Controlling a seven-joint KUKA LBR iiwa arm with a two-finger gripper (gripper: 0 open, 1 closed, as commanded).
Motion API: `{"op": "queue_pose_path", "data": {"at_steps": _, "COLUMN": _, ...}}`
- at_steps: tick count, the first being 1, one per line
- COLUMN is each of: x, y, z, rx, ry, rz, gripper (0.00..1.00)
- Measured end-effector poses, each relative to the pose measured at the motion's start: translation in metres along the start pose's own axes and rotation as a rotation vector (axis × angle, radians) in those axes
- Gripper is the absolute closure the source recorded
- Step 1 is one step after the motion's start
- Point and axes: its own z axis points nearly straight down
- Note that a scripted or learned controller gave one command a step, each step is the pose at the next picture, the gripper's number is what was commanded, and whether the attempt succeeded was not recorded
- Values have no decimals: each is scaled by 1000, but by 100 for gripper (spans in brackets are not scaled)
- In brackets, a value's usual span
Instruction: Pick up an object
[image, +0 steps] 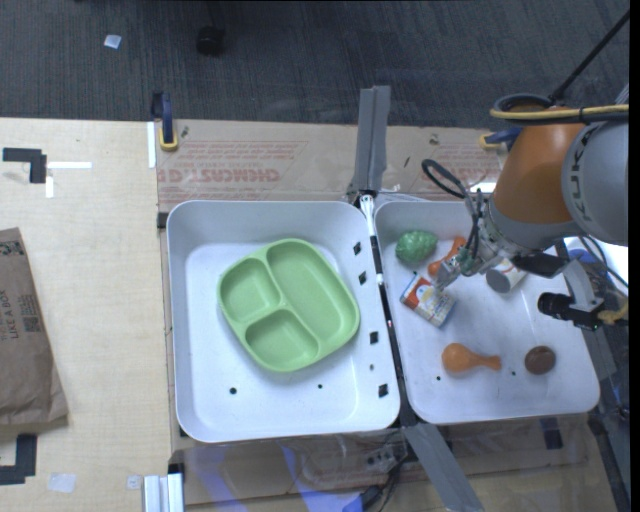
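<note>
Gripper down low in the right white bin, over its far-left part, fingertips just above the small white-and-orange carton, and whether those fingers are open or shut I cannot tell. Near edge first: an orange pear-shaped gourd lies toward the bin's front, a small brown round ball beside it toward the right wall. Further back, the carton lies tilted by the left wall. At the far-left corner, a green bumpy lump. Over in the left white bin, a light green divided plastic plate lies in the middle.
</note>
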Motion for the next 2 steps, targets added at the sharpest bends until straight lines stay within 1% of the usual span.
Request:
{"op": "queue_pose_path", "data": {"at_steps": 1, "x": 0, "y": 0, "z": 0, "rx": 0, "ry": 0, "rz": 0, "gripper": 0}}
{"op": "queue_pose_path", "data": {"at_steps": 2, "x": 29, "y": -37, "z": 22, "rx": 9, "ry": 3, "rz": 150, "gripper": 0}}
